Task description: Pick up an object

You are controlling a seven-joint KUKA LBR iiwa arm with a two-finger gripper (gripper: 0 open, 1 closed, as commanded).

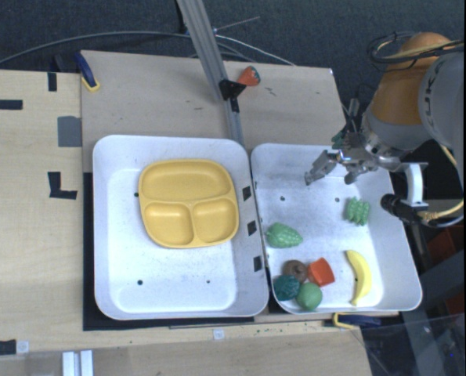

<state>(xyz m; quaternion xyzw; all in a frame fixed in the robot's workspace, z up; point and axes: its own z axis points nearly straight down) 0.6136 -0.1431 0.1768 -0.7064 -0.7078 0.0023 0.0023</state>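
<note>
My gripper [331, 175] hangs over the far part of the right bin [389, 288], fingers spread open with nothing between them. Below it in that bin lie a green ridged toy [358, 211] near the right wall, a green leafy toy [283, 235] by the left wall, and a yellow banana [360, 276]. At the near end sit a brown ring [296, 269], an orange block [321, 272], a teal lump [287, 288] and a green ball [309, 296], packed close together.
The left bin [111, 288] holds a yellow divided plate [189, 202]. A grey pole [205, 34] with a clamp rises behind the bins where they meet. The arm's orange band [405, 77] stands at the right, above the right bin's far corner.
</note>
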